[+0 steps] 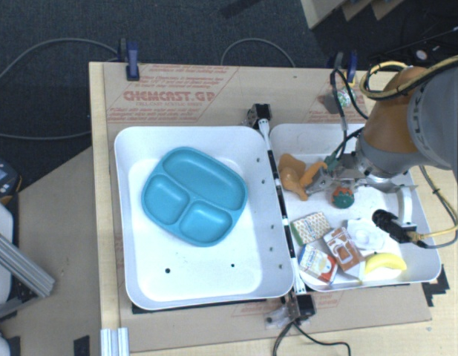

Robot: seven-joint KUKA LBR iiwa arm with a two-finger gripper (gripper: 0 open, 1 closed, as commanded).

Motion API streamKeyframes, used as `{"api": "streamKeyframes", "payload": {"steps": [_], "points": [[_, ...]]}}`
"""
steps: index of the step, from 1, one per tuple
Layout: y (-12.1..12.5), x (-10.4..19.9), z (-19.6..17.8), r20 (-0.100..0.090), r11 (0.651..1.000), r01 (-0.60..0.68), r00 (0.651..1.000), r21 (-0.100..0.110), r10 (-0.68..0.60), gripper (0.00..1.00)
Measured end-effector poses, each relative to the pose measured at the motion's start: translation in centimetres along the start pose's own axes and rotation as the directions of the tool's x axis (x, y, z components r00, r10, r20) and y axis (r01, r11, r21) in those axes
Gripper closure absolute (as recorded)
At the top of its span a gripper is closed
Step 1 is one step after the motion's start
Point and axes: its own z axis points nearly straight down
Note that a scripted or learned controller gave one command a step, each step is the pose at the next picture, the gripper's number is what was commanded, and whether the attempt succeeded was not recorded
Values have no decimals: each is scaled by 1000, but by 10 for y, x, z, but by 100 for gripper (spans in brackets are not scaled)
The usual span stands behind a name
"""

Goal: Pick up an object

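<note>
My gripper is down low in the right bin, near its middle, and the arm reaches in from the right. Just to its left lie a tan, lumpy object and a short orange piece. A small teal and red round object sits directly below the gripper, close to it or touching it. Nothing can be made out held in the gripper.
The front of the right bin holds three snack packets, a white crumpled item and a yellow banana. A blue divided plate lies in the left bin.
</note>
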Motion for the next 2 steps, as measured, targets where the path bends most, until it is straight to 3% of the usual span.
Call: {"api": "streamKeyframes", "payload": {"steps": [1, 2], "points": [[-2, -3, -10, 1, 1000, -4, 1000, 1, 4, 100], [-25, 65, -106, -3, 1000, 1, 1000, -4, -1, 100]]}}
